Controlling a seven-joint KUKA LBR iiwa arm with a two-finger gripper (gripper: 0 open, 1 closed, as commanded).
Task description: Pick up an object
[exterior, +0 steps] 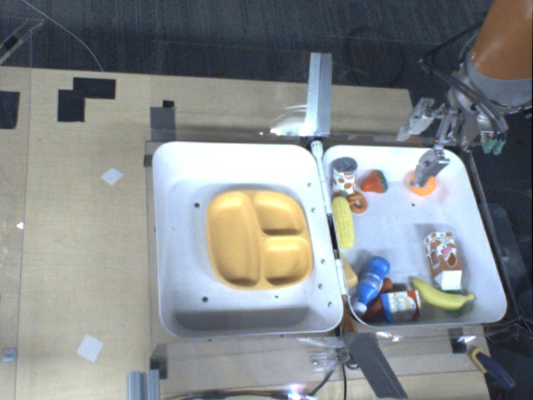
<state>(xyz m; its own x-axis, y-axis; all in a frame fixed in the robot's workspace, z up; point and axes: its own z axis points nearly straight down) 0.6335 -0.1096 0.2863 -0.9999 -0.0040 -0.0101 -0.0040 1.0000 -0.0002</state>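
My gripper [423,144] hangs at the far edge of the right bin [483,215], open, with nothing between its fingers. One grey finger [431,166] ends just above a small orange round object [421,185] at the bin's far side. To the left lie a red strawberry-like toy [373,182], a small tin can [344,173], an orange ring [358,203] and a corn cob [342,221]. Nearer the front are a brown and white carton [441,257], a banana [441,294], a blue bottle [373,277] and a red jar [400,304].
The left bin [179,223] holds a yellow divided plate [258,238]. A metal post [320,94] stands behind the seam between the bins. The middle of the right bin's floor [391,232] is bare white.
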